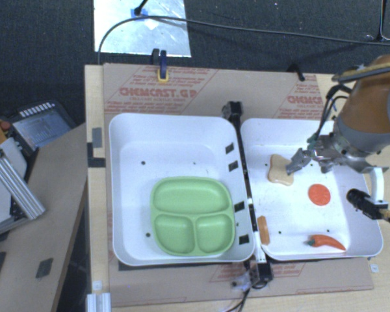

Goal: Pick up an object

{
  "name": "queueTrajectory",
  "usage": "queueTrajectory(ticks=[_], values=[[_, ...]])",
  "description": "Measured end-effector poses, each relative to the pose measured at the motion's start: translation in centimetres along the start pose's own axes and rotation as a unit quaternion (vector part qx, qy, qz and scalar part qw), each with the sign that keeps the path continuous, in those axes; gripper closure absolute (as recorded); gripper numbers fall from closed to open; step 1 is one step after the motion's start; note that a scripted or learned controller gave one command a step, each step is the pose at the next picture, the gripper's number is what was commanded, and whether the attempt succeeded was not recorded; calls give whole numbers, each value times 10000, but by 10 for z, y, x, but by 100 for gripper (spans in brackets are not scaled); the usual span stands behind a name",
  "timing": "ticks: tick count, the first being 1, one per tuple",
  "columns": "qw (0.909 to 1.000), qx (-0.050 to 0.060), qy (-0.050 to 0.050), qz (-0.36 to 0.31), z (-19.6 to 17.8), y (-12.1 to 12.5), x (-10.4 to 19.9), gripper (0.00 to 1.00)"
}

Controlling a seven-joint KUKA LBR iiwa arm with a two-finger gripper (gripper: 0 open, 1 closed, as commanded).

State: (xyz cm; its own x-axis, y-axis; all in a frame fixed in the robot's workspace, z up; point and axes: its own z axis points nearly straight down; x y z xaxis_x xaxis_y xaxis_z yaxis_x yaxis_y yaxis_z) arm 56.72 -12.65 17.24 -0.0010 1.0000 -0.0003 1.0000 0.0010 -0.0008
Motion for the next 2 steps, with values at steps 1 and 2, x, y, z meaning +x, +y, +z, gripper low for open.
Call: queueTrajectory(ticks=[1,2], values=[[10000,6,3,-1,60,6,-3,0],[10000,-12,-3,-2,46,7,-4,100]])
